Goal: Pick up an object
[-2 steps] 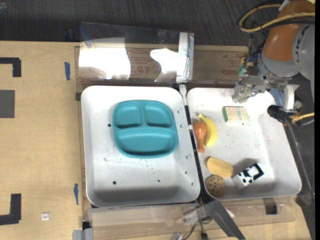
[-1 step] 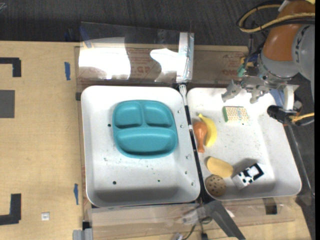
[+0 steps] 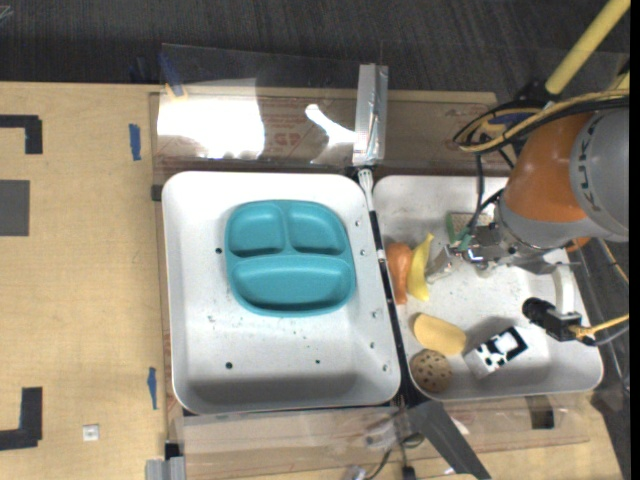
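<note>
- The yellow piece [image 3: 419,268] is, by my judgement, the object most in reach. It lies in the right bin [image 3: 560,373] near the middle of its left wall, long axis running roughly from the back edge toward the front edge.
- It looks like a small moulded toy food, so probably light, stiff and somewhat slick. Its narrow width suggests a hold across the middle, not at the tapering ends, where it could squirt out.
- The orange piece [image 3: 399,266] lies touching it on the wall side. A grasp here risks catching both or pushing the pair against the wall.
- The gripper [image 3: 468,249] hangs just beside the yellow piece, on the side away from the wall. Whether it is wide or narrow I cannot tell, and nothing is seen held in it.
- The arm [image 3: 590,183] comes in over the bin's right edge, its orange band [image 3: 540,183] above the back right part, wrist angled down toward the left wall.
- Nearer the front left corner lie a tan oval [image 3: 440,333] and, at the corner itself, a brown speckled disc [image 3: 431,370]; the two touch or nearly so.
- A white-and-black block [image 3: 498,350] sits near the front edge, apart from the oval.
- The left bin [image 3: 200,348] carries a teal divided plate [image 3: 290,254] toward its back edge.
</note>
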You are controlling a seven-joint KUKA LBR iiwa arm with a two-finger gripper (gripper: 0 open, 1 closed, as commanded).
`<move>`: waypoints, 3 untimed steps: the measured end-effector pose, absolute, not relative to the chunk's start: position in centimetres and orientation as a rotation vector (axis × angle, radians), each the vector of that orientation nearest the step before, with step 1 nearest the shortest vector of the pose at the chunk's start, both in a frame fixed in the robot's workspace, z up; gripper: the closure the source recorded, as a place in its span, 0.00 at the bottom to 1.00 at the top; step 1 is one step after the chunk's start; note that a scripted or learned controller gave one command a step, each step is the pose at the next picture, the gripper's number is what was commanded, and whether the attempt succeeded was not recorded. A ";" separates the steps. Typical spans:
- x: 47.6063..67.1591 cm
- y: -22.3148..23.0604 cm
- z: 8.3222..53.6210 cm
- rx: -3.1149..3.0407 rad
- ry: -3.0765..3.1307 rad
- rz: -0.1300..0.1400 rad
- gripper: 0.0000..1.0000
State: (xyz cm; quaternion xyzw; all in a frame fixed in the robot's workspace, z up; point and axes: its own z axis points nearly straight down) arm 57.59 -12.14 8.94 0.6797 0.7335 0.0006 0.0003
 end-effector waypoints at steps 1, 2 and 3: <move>61.8 -11.8 9.4 1.804 2.590 -0.015 0.00; 61.9 -11.9 17.1 1.745 2.600 0.008 0.00; 61.6 -10.0 8.9 1.436 2.784 0.007 0.00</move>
